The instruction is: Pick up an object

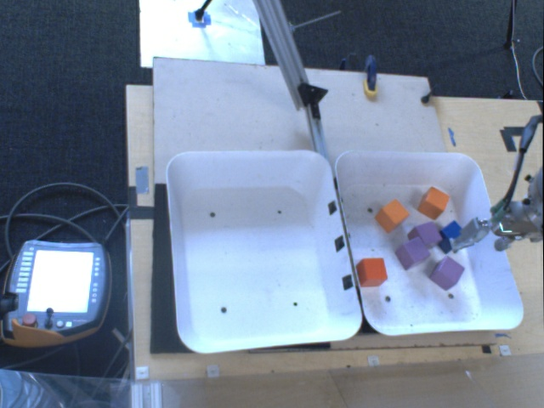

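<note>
The gripper [453, 241] reached in from the right over the right bin [476, 317], its tip at a small blue block [451, 229]. Around it lay 3 orange blocks [392, 215] and 3 purple blocks [411, 252]. Whether it gripped anything, I could not tell. The left bin [183, 228] sat alongside.
</note>
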`<state>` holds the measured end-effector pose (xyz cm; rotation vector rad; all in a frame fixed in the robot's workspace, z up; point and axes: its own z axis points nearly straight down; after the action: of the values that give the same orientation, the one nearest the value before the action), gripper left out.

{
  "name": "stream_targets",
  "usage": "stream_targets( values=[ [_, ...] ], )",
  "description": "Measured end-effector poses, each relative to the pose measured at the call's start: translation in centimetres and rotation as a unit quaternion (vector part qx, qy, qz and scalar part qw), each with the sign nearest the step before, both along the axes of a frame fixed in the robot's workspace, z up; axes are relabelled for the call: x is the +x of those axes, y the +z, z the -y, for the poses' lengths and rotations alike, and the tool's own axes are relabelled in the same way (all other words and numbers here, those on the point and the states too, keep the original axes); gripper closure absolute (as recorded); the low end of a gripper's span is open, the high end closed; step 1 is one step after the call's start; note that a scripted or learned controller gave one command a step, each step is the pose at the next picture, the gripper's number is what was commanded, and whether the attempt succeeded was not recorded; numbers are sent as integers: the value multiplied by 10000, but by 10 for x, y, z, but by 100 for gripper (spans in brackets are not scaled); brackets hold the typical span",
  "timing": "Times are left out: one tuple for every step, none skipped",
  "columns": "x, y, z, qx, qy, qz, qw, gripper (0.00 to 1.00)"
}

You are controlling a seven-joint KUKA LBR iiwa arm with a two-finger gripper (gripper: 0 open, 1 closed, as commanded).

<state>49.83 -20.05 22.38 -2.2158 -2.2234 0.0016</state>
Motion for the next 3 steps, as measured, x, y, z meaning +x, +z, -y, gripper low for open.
stream_targets(
  values=[
    [1, 2, 0, -5, 1, 22, 10000, 0],
    [5, -50, 9, -3, -8, 1, 10000, 0],
    [8, -112, 9, 0, -6, -2, 10000, 0]
  ],
)
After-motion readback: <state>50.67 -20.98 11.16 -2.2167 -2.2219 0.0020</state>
